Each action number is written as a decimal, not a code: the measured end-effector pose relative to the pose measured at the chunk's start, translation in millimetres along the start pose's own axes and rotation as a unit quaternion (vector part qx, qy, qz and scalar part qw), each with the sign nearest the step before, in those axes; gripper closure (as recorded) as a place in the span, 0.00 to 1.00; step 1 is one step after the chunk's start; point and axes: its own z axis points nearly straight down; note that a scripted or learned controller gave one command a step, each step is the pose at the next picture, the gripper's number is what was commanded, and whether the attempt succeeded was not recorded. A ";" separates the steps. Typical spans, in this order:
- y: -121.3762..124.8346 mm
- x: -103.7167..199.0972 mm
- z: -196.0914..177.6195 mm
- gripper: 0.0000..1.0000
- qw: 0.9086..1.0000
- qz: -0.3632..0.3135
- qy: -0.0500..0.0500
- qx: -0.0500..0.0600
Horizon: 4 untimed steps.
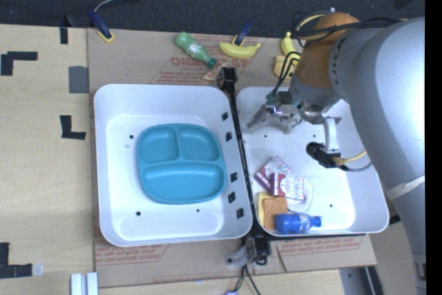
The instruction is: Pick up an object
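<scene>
The gripper (269,117) hangs over the upper left part of the right bin (359,207), close to the divider between the 2 bins. Its 2 metal fingers (257,121) point down and to the left and stand parted — a narrow gap, with bare white bin floor showing between them, so the jaws are open and grip nothing. Whether the tips touch the floor cannot be told from this slant.

The things to pick lie well apart from the fingers, in the lower part of the same bin: a red and white packet (273,174), a second white packet (295,188) just beside it, an orange piece (273,206) below them, and a blue bottle (295,222) lying on its side near the front wall.

The left bin (110,148) holds a blue divided tray (182,163) with 3 compartments, lying flat in its middle.

Behind the bins, on the cardboard, lie a green bottle (195,50) and a yellow banana (239,49) — both outside the bins.
</scene>
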 end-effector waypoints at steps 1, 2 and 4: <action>25.4 -11.5 0.2 0.00 1.000 -0.001 0.000 -0.001; 7.4 -0.6 0.1 0.00 1.000 0.000 0.000 0.000; -5.1 -6.0 -0.2 0.00 1.000 0.000 0.000 0.000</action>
